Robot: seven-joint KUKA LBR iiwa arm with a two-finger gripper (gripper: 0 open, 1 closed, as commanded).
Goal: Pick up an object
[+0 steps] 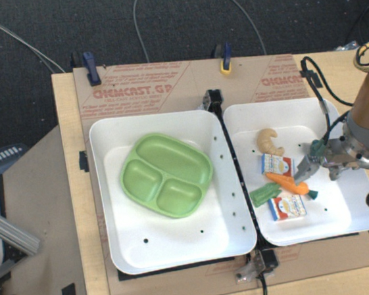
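The gripper (304, 171) hangs low in the right bin (352, 220) with fingers spread beside the carrot (288, 182), nothing held; reaching, I'd say, it must next straddle it and close.

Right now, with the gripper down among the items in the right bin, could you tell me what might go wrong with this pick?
1. The gripper sits at the carrot, which lies packed against the green piece and two small cartons; closing could catch or push a neighbour.
2. The carrot is narrow and tapered, so it might slip out on lifting.
3. The right bin wall is near the arm; a wide move might nudge it.
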